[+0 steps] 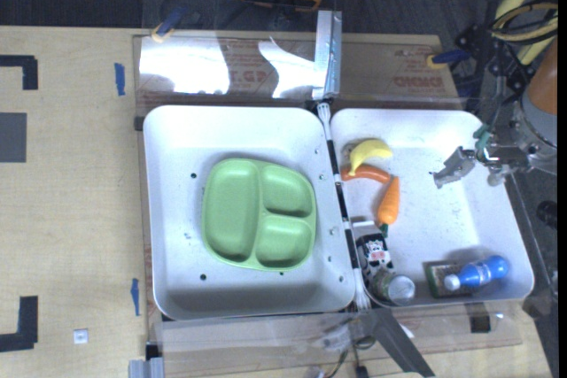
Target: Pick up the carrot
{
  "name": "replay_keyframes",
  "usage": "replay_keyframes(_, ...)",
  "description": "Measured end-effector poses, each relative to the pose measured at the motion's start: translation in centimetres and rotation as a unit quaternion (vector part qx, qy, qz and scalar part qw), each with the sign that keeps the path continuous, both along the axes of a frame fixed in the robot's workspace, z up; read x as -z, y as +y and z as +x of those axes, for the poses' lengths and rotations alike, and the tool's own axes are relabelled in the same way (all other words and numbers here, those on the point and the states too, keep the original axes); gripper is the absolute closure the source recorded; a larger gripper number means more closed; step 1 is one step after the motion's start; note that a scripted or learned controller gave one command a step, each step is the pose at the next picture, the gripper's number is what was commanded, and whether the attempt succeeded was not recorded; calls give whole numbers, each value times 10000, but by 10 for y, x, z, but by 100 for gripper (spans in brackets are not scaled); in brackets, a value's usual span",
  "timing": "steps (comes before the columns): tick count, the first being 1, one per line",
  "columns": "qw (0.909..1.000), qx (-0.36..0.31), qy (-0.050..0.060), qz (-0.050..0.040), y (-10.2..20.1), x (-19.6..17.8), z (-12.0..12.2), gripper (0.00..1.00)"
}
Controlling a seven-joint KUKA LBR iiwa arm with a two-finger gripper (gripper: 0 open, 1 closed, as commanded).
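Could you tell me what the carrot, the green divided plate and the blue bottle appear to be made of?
The carrot looks like moulded plastic: a smooth, evenly orange toy. The green divided plate seems to be matte plastic, with a uniform pale green and soft, rounded compartment ridges. The blue bottle is probably glossy plastic, with bright highlights on its body, though the material is less certain.

the carrot (388, 201) is orange, short and thick, and it lies flat on the floor of the right bin (496, 217), close to the bin's left wall. it points almost along that wall, slightly tilted.
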State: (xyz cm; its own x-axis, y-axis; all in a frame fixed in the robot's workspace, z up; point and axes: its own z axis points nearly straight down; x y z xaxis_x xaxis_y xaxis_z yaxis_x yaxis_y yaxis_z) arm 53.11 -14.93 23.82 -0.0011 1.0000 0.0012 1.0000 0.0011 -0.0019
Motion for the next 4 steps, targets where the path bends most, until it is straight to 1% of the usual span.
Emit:
replay_keyframes(1,9936,-1129,-1,2,36,85,31,0)
replay_keyframes(2,9847,-1742,-37,-6,48,151,32,0)
replay_keyframes(3,9850,-1727,-67,-18,46,140,33,100)
replay_keyframes(4,9688,-2479,-24,-8,73,20,36,100)
